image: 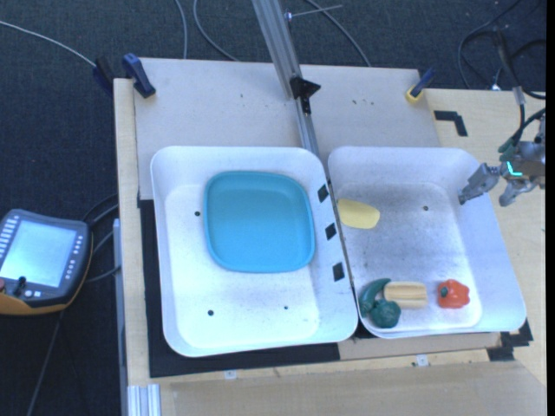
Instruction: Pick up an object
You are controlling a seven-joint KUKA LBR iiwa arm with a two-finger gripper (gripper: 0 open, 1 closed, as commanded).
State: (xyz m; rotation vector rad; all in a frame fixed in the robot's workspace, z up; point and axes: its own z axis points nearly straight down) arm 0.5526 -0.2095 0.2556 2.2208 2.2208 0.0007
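Spread apart, the two jaws of the gripper hang with nothing between them, over the upper right rim of the right bin, at the camera view's right edge. One grey finger points down-left over the bin's rim and the other sits closer to the edge of the picture. A small teal light glows on the gripper body just above them.

No brand, label or writing can be read anywhere in this view; the screen of the teach pendant lying on the dark floor to the left is a pale glare.

The right bin holds four things, all well apart from the gripper. A yellow lemon-shaped piece lies near the bin's upper left, close to the divide between the bins. Along the bottom wall sit a dark green toy pepper, a tan block like a bread roll touching it on its right, and a red toy tomato just beside the block.

The left bin holds a square turquoise plate with rounded corners, lying flat in the bin's upper half. Both bins rest on a light wooden bench, with a blue clamp at its upper left corner and a yellow clamp at the upper right. An aluminium bar slants down from the top to the gap between the bins.
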